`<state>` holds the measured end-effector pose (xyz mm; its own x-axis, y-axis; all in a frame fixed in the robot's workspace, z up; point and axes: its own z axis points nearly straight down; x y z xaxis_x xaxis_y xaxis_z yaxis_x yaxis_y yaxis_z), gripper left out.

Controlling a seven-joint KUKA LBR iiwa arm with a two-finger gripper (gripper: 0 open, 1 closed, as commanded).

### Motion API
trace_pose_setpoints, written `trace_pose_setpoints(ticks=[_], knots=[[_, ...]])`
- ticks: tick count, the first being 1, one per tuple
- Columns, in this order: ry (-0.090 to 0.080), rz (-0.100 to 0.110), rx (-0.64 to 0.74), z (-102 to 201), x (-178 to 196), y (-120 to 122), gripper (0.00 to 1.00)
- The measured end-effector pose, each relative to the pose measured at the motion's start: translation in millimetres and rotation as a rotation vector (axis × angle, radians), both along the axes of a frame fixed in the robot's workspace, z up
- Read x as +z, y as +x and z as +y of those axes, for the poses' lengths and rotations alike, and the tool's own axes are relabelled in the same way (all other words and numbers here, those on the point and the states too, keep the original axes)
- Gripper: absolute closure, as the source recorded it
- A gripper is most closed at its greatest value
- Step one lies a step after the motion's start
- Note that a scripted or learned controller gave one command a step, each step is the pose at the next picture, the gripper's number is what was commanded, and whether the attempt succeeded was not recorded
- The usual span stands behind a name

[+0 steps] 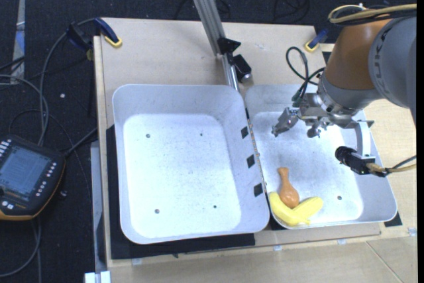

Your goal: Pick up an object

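Orange drumstick toy (pixel 287 189) lying against yellow banana (pixel 296 210), near front corner of right bin (pixel 377 209)

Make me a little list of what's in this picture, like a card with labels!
arm: reaches in from the right
gripper: above the right bin, nothing between its fingers
right bin: holds a banana and a drumstick
banana: yellow, at the near-left corner
drumstick: orange, touching the banana
left bin: white, speckled floor
handset: on the floor, far left
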<state>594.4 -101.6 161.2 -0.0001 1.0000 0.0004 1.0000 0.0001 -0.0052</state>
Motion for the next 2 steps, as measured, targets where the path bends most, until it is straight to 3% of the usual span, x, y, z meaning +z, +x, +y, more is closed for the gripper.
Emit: trace_pose_setpoints(ticks=[1, 2], knots=[[0.000, 0.000, 0.000, -5, -54, -10, 0.00], [0.000, -0.004, 0.000, -5, -66, -10, 0.00]])
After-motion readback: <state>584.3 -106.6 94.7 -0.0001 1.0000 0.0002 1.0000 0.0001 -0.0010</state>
